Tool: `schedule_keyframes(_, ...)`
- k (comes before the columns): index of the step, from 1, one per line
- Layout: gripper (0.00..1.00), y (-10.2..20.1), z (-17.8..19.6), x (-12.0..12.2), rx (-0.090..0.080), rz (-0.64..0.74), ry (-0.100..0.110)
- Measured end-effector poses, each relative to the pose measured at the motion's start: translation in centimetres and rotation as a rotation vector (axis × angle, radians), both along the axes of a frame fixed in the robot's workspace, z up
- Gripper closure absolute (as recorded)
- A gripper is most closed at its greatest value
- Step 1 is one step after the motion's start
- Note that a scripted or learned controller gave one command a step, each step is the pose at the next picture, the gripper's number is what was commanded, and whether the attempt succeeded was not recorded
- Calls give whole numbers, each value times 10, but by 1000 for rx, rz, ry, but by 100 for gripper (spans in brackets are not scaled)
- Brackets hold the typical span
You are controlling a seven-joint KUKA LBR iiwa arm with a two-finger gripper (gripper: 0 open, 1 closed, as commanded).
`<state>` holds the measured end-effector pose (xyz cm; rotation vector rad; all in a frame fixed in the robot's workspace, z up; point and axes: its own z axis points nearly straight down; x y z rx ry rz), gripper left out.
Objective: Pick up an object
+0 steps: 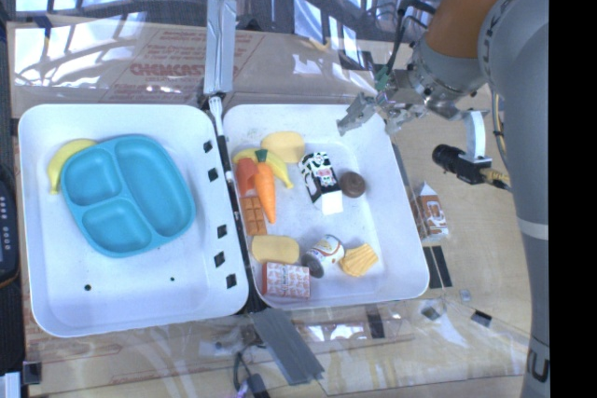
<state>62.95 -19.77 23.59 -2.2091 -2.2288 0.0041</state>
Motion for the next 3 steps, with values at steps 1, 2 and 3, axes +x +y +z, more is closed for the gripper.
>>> schedule_keyframes(1,0,47,-142,-8,-3,-12,-6)
schedule_keyframes(2,100,48,-134,-8,-1,-7,-2)
schedule_keyframes(3,100,71,-32,-32,-1,-24,-11)
